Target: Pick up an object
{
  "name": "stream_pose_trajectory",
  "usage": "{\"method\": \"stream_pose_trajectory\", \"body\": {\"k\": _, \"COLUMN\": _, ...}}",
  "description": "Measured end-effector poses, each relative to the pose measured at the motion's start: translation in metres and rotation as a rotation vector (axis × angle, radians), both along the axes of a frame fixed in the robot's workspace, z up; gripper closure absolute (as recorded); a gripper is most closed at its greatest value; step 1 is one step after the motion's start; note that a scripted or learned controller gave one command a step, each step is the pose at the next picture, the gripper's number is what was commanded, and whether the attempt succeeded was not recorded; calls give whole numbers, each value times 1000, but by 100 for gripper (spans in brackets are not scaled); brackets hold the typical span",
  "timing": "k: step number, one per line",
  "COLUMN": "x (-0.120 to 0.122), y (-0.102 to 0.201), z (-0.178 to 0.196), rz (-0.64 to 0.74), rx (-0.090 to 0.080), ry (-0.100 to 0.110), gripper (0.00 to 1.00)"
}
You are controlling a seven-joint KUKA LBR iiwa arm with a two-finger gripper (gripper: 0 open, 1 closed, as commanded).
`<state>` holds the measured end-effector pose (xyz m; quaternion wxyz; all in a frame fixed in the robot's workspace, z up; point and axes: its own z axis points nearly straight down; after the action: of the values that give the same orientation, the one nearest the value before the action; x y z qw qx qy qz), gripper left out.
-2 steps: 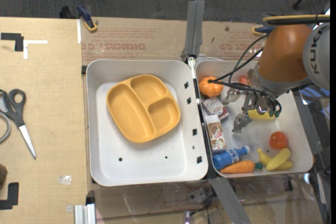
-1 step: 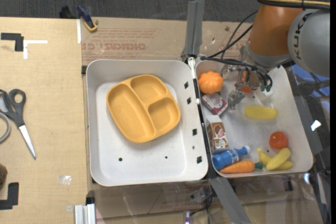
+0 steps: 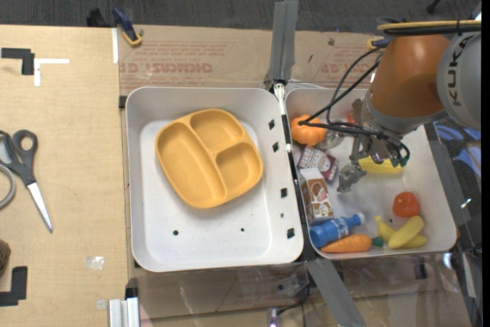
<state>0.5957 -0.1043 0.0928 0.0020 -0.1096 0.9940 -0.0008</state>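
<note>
My gripper (image 3: 351, 177) hangs over the middle of the right bin (image 3: 436, 172), under the arm's orange band. It is just right of a small snack packet (image 3: 314, 160) and a brown packet (image 3: 318, 199). A yellow block (image 3: 381, 167) lies right beside it, partly under the wrist. An orange fruit (image 3: 307, 132) sits at the bin's upper left. Along the front lie a blue bottle (image 3: 337, 228), a carrot (image 3: 348, 244), a yellow banana toy (image 3: 406, 232) and a red tomato (image 3: 406, 204). Nothing is visibly held.
The left bin (image 3: 153, 241) holds an orange divided plate (image 3: 209, 157). Scissors (image 3: 27, 172) lie on the bench at far left. Black cables (image 3: 344, 99) hang from the wrist over the right bin's back part.
</note>
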Motion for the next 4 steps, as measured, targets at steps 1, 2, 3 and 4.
{"method": "stream_pose_trajectory", "body": {"k": 1, "x": 12, "y": -29, "z": 0, "rz": 45, "rx": 0, "ry": -2, "gripper": 0}}
{"method": "stream_pose_trajectory", "body": {"k": 2, "x": 65, "y": 10, "z": 2, "rz": 64, "rx": 1, "ry": -5, "gripper": 0}}
{"method": "stream_pose_trajectory", "body": {"k": 3, "x": 65, "y": -42, "z": 25, "rz": -181, "rx": 1, "ry": -4, "gripper": 0}}
{"method": "stream_pose_trajectory", "body": {"k": 4, "x": -7, "y": -38, "z": -1, "rz": -261, "rx": 2, "ry": 2, "gripper": 0}}
